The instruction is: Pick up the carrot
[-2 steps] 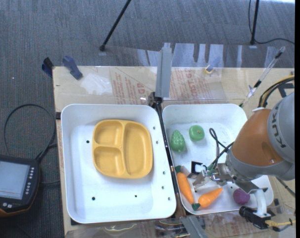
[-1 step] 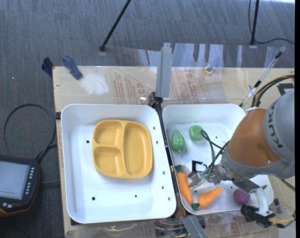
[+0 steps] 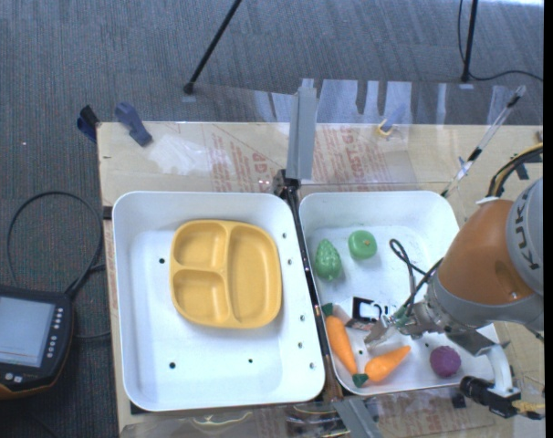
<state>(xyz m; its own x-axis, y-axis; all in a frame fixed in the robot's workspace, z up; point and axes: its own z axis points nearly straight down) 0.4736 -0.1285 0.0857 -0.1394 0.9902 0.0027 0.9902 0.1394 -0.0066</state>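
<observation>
Grey carpet is surrounding a wooden bench [image 3: 213, 158], with two tripod legs standing at the top and a handheld screen [image 3: 21, 331] lying on the floor at the left.

Camera view: two white bins are sitting side by side on the bench. Left bin [image 3: 140, 372] is holding a yellow divided plate [image 3: 227, 273], resting flat near its middle. Right bin [image 3: 422, 210] is holding two green items near its far side: a bumpy green vegetable [image 3: 328, 259] and a rounder green piece [image 3: 362, 244] just beside it. Near the front wall, one carrot [image 3: 340, 343] is lying lengthwise close to the divider, and a second carrot [image 3: 387, 363] is lying at an angle just beside it. A purple item [image 3: 446, 361] is sitting further right, near the front corner.

Arm [image 3: 486, 267] is reaching in from the right, its orange band over the bin. Gripper [image 3: 382, 329] is hanging low, just above and between the two carrots; whether its fingers are apart or together, cannot tell.
</observation>
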